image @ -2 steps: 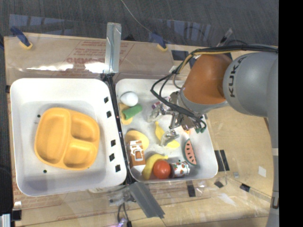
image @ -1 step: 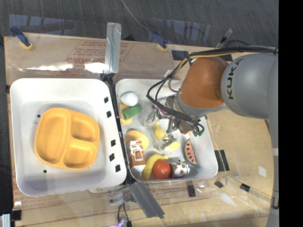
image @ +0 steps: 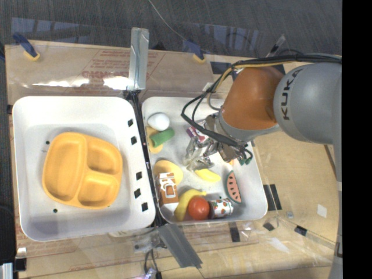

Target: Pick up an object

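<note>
My gripper (image: 199,153) reaches down into the middle of the right bin (image: 254,182), just under the orange wrist band. Right below its tip lies a pale yellow lemon-like piece (image: 207,175). Around it lie toy foods: a white egg (image: 158,121), a green piece (image: 163,136), a yellow wedge (image: 168,168), an orange-and-white box (image: 168,189), a red tomato (image: 198,208), a banana (image: 185,203), a watermelon slice (image: 233,186) and a small can (image: 221,208).
The left bin (image: 23,156) holds a yellow divided plate (image: 82,169). A grey divider clip (image: 138,57) stands at the back between the bins. Black cables (image: 200,103) loop from the wrist over the right bin's far edge.
</note>
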### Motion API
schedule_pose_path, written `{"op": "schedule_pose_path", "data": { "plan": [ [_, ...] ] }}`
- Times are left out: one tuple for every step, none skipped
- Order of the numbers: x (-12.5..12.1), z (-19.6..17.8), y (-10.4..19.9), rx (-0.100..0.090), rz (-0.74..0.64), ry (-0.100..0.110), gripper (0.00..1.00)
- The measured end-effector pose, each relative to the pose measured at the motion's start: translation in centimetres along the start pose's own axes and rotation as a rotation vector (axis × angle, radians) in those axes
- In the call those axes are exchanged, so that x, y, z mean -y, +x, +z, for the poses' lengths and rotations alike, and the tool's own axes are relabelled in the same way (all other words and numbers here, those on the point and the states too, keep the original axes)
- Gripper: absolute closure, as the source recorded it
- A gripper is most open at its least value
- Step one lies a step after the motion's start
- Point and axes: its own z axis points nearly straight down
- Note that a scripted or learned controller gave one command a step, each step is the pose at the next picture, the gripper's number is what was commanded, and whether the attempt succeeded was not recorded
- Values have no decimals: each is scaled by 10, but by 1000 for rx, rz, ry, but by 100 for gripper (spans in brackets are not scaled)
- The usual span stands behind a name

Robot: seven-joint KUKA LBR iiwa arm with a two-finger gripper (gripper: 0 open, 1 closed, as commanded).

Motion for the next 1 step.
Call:
{"op": "schedule_pose_path", "data": {
  "plan": [
    [12,-104,-57,9,127,6,100]
  ]
}}
